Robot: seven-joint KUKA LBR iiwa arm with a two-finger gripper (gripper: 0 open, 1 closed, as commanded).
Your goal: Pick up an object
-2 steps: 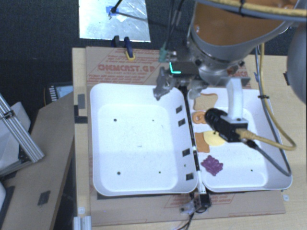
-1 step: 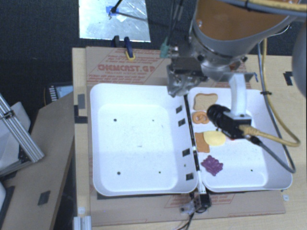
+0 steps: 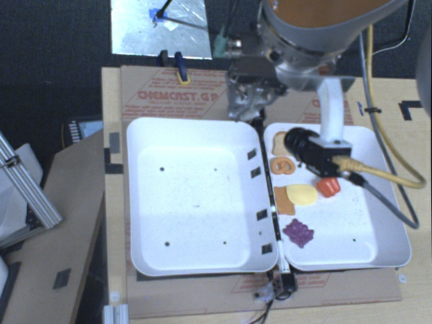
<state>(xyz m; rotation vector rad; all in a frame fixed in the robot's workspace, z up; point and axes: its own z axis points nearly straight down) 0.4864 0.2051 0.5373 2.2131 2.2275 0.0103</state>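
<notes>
Hanging over the right white bin [image 3: 388, 245], the gripper [image 3: 260, 106] sits at its far-left corner; finger state cannot be told. Nearest target: orange pretzel-shaped toy [image 3: 282, 165], just nearward and right.

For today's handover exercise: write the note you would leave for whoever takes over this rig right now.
Gripper: above the far edge of the bins, near the divider; grip state unclear, nothing seen held.
Right bin: purple piece, yellow piece, red piece, pretzel-shaped piece, tan strip by the divider.
Left bin: only small dark marks.
Done: no pick evident.
Left: pick up one object.
</notes>
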